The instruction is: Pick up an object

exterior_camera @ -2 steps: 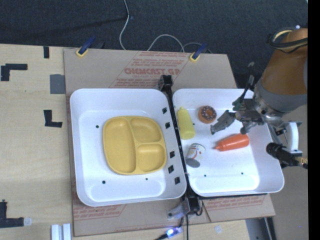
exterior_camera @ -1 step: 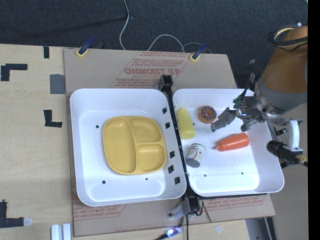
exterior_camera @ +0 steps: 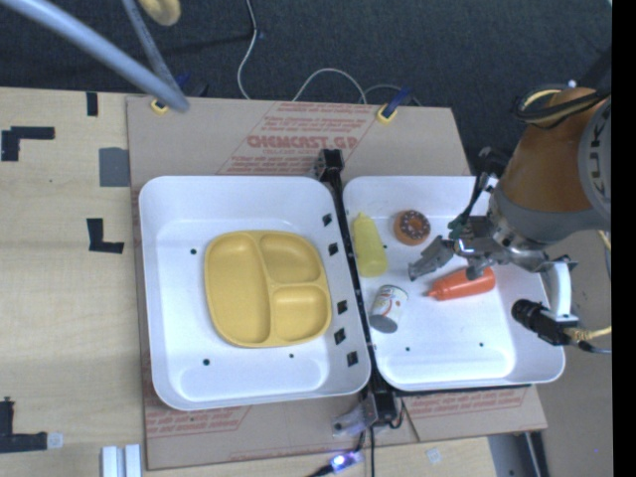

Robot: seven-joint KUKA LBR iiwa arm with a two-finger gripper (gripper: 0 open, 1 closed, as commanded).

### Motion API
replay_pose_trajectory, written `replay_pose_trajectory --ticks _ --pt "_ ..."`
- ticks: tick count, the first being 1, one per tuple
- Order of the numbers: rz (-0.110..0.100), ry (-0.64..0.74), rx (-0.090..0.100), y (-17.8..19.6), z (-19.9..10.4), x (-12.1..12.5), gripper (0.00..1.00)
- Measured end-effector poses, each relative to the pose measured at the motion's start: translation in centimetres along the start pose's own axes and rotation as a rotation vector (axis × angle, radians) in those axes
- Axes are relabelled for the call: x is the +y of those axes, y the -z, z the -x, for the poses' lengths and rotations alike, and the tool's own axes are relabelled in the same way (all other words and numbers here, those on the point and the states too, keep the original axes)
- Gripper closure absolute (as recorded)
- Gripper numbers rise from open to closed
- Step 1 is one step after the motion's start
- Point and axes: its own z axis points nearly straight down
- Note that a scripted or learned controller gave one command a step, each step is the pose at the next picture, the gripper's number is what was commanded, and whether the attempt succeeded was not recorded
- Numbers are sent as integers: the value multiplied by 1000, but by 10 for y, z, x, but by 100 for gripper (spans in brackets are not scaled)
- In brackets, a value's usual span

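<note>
Camera view, bench: two shallow white bins lie side by side on a cardboard sheet in the middle of the frame.
Left bin (exterior_camera: pixel 164 266): it holds a yellow divided plate (exterior_camera: pixel 266 288), lying flat near its centre.
Right bin (exterior_camera: pixel 497 366): it holds four small things, all in its upper and middle part.
Yellow bottle (exterior_camera: pixel 369 244): it lies along the left wall of the right bin, just beside the divider.
Donut (exterior_camera: pixel 410 227): brown, flat on the floor, near the upper middle of the right bin.
Small can (exterior_camera: pixel 388 306): it lies tilted, lower left in the right bin, apart from the others.
Orange carrot (exterior_camera: pixel 463 284): it lies on its side in the middle right of the right bin, thick end toward the right.
Arm: it enters from the right of the frame, with the orange band at the upper right.
Gripper (exterior_camera: pixel 444 256): it is low over the right bin, just above and left of the carrot; its dark fingers look spread, with nothing between them.
Likely target: the carrot, because it is the nearest thing to the fingers.
Handling, my judgement: it seems a light toy, rigid and smooth, so it may roll or slip.
Where to hold: across the middle of its body, fingers on both long sides, not at the thin tip.
</note>
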Motion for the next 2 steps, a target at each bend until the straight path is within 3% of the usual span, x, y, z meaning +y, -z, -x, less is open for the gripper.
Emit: replay_pose_trajectory --ticks 2 --pt "13 0 4 -85 -3 1 0"
